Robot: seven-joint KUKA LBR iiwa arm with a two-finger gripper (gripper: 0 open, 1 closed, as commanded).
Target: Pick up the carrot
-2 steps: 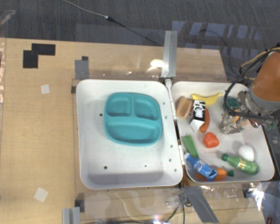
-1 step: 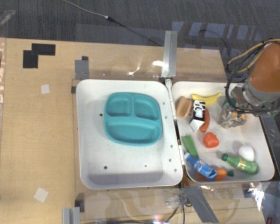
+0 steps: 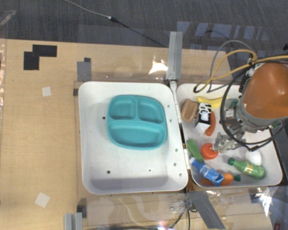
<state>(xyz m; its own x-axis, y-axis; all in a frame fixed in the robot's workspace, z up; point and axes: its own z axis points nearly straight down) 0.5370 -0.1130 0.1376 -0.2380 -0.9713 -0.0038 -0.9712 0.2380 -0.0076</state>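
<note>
The carrot (image 3: 227, 178), a small orange piece with a green top pointing right, lies at the front edge of the right bin (image 3: 277, 172). Its left end touches a blue bottle (image 3: 205, 170). My gripper (image 3: 224, 142) hangs over the middle of that bin, below the orange band of the arm (image 3: 271, 91). It is well behind the carrot and just right of a round red-orange object (image 3: 210, 151). I see nothing held in it.
The right bin also holds a green bottle (image 3: 248, 168), a white egg (image 3: 253, 157), a green cucumber (image 3: 194, 149), a red pepper-like piece (image 3: 211, 123), a white carton (image 3: 203, 115), a banana (image 3: 209, 100) and a brown block (image 3: 188, 110). A teal divided plate (image 3: 136, 121) sits in the left bin (image 3: 93, 166).
</note>
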